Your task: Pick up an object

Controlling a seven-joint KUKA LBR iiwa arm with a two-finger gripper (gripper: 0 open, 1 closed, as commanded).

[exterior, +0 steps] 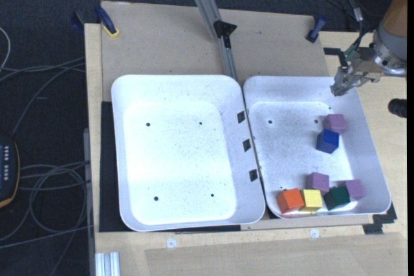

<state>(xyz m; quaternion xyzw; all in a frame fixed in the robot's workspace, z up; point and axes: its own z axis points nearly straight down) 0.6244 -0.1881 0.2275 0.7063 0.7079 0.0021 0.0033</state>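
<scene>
Gripper (341, 84) is hovering over the right bin's (291, 90) far rim, finger state indeterminable, nothing visibly held; nearest candidates, purple cube (334, 123) and blue cube (328, 141), are sitting just below-left of it, so descending centred over one should avoid nudging its neighbour.

Six small blocks lie in the right bin (362, 139). A light purple block (334, 122) sits near its far right side, with a blue cube (328, 141) just in front, tilted. Along the bin's near wall lie an orange block (292, 199), a yellow block (312, 199), a dark green block (336, 197) and two purple blocks (318, 181) (354, 188).
</scene>
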